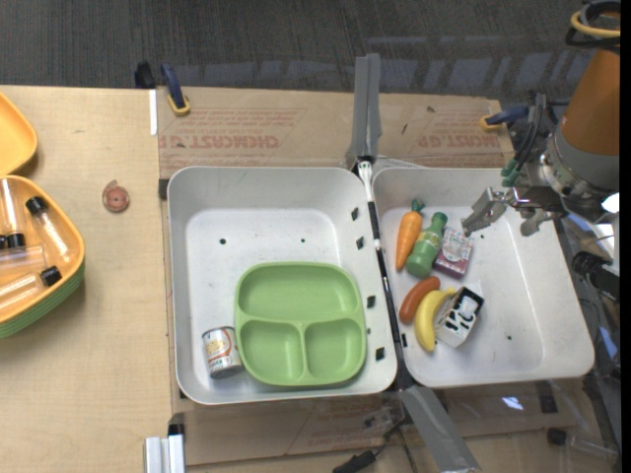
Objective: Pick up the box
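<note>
The gripper [505,211] hangs over the right bin [552,304], near its far edge, with two thin metallic fingers [482,212] spread wide apart and nothing between them. Above it rises the arm's [596,116] smooth orange band and grey wrist, with cables alongside.

The box [455,250] lies flat in the right bin toward its far left part, a small rectangular carton with pinkish print, just beside the gripper's left finger but not touched by it. Against the box's left side rests a green plastic bottle [427,243], and beside that a glossy orange carrot [408,237] with a green top, close to the bin's left wall. Nearer the front lie a red sausage-shaped toy [419,297], a curved yellow banana [427,320], and a black-and-white object [460,315] touching the banana.

The left bin [197,264], smooth white plastic with rounded corners, carries a matte green divided plate [301,323] with three compartments toward its front edge, and a small printed can [221,351] lying at the front left corner.

Both bins sit on brown cardboard [256,136] with reversed red lettering. On the pale wooden bench [79,382], at its left edge, yellow trays [35,249] hold clear vials with black caps.
</note>
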Controlling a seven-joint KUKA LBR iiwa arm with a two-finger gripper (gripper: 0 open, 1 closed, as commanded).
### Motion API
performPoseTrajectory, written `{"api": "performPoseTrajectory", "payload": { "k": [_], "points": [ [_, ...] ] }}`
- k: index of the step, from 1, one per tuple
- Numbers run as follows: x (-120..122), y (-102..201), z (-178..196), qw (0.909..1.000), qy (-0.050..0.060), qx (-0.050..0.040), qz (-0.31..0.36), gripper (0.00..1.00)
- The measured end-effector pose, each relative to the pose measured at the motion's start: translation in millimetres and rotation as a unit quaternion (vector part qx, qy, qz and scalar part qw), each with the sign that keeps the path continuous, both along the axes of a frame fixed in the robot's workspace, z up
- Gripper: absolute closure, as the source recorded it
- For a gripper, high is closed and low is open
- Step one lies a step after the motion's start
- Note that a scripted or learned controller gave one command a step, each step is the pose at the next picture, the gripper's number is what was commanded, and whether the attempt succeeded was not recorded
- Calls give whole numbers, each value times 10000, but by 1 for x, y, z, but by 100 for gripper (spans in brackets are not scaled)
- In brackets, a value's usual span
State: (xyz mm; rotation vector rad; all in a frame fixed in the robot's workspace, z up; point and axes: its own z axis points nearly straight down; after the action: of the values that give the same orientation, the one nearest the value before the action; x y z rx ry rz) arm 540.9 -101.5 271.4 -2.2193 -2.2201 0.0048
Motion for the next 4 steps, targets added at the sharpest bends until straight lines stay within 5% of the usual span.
{"api": "performPoseTrajectory", "payload": {
  "k": [1, 3, 4],
  "points": [
    [11, -15, -180, 9975, -9, 0, -709, 0],
    [65, -2, -180, 9999, -15, -2, -131, 0],
    [64, -4, -172, 9999, -1, -3, -151, 100]
  ]
}}
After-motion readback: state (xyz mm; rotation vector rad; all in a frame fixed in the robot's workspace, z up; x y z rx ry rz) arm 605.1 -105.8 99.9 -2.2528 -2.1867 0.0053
